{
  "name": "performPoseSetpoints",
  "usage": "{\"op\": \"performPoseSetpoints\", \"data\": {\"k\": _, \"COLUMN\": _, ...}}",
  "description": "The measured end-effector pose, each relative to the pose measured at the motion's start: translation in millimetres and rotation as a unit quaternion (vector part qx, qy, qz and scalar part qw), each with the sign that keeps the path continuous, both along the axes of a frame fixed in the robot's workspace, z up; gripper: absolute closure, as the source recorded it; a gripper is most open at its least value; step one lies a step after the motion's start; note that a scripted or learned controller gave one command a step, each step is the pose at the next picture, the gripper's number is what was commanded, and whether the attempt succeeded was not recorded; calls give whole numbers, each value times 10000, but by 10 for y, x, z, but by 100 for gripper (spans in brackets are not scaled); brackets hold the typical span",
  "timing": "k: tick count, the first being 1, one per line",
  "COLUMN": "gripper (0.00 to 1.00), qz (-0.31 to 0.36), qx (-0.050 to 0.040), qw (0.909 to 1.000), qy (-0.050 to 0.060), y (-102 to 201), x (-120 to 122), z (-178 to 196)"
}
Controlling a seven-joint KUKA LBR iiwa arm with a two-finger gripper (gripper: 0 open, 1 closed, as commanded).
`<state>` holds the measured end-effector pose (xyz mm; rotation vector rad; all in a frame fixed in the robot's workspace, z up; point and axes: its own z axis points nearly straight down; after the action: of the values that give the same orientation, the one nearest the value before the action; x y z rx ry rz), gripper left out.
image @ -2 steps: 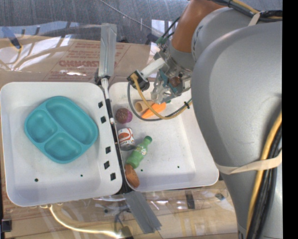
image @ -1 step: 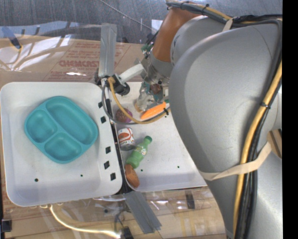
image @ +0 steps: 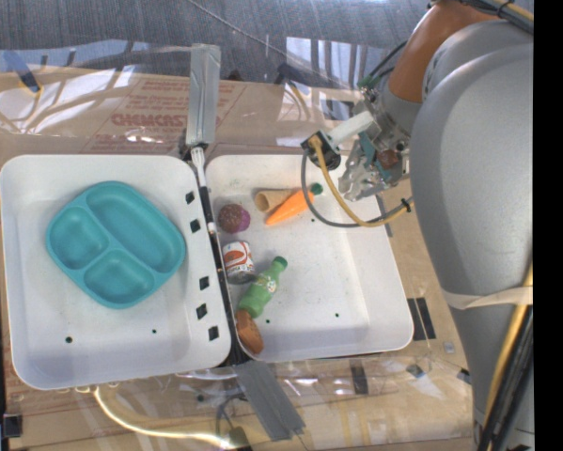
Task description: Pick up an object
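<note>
The left bin (image: 18,280) holds a teal divided plate (image: 116,242) with three compartments, lying flat near the middle of the bin, a little toward the far side. The two bins meet at a dividing wall, and a strip of grey tape (image: 202,92) runs from that wall away over the cardboard on the table (image: 93,116). In the right bin (image: 356,280) the objects gather on the left half. A small dark purple round thing (image: 233,218), maybe a toy fruit, lies close to the dividing wall. Just near of it is a small can (image: 239,260) with a red and white label; its print is too blurred to read. Beside the can, a green bottle (image: 264,287) lies on its side, tilted, with its cap pointing to the far right. At the near left corner a brown object (image: 249,332) rests against the wall; its shape is hard to make out and it is partly hidden by the rim. Farther back lie a tan cone-like piece (image: 271,198) and an orange carrot (image: 290,208), touching or almost touching. The gripper (image: 358,178) hangs over the far right edge of this bin, just right of the carrot tip, among cables and a yellow hose. Whether the jaws are open or closed I cannot tell, because the wrist parts cover them. The big grey arm (image: 478,158) is cut off at the right.
</note>
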<state>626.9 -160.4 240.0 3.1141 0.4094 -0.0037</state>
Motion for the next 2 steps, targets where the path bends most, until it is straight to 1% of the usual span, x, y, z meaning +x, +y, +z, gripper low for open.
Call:
{"op": "performPoseSetpoints", "data": {"k": 1, "gripper": 100, "qz": -191, "qx": 20, "qw": 9998, "qy": 34, "y": 960, "x": -30, "z": -516}}
{"op": "performPoseSetpoints", "data": {"k": 2, "gripper": 100, "qz": -227, "qx": 12, "qw": 9997, "qy": -1, "y": 905, "x": 222, "z": -307}}
